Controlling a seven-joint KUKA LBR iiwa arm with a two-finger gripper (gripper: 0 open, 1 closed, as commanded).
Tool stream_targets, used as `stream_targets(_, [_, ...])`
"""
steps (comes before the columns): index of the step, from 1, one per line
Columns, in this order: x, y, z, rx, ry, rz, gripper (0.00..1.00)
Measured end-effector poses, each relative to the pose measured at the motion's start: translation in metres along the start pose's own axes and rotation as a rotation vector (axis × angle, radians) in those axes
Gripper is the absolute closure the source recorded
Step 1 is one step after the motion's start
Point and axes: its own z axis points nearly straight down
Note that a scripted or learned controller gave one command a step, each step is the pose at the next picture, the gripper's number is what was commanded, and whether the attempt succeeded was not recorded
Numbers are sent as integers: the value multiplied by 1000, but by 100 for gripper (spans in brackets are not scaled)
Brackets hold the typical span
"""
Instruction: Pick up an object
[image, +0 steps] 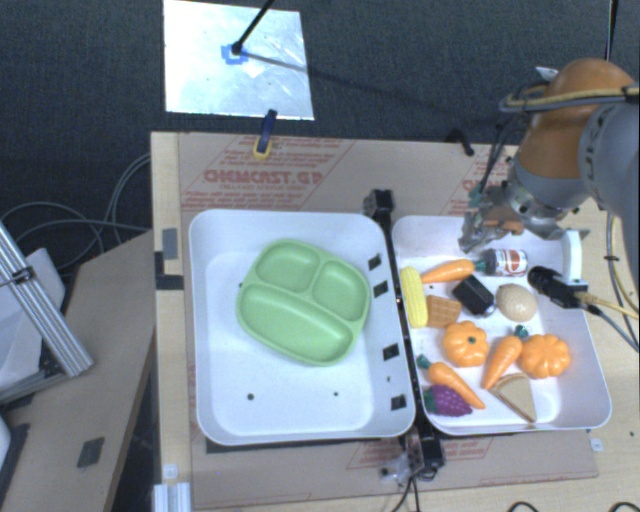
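Claw (478, 232) above right bin — small can (505, 262) just beside.

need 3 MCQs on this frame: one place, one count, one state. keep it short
1. Where does the green divided plate lie?
A. In the left bin
B. In the right bin
C. On the bench outside both bins

2. How many orange pumpkins are in the right bin?
A. None
B. Two
C. Five

3. How does the corn cob lie?
A. Standing upright on its end
B. Flat, along the right bin's left wall
C. On top of the green divided plate

Answers:
1. A: the plate rests on the floor of the left bin, with white floor showing round it.
2. B: one pumpkin sits near the bin's middle and another pumpkin lies to its right, with a carrot between them.
3. B: the cob lies flat, lengthwise beside the divider between the bins.
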Motion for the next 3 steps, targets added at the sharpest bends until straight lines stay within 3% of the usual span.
stream_targets(1, [0,2,-47,1,0,-1,100])
stream_targets(2, [47,23,-35,3,1,-3,100])
stream_targets(3, [59,26,-55,3,1,-2,100])
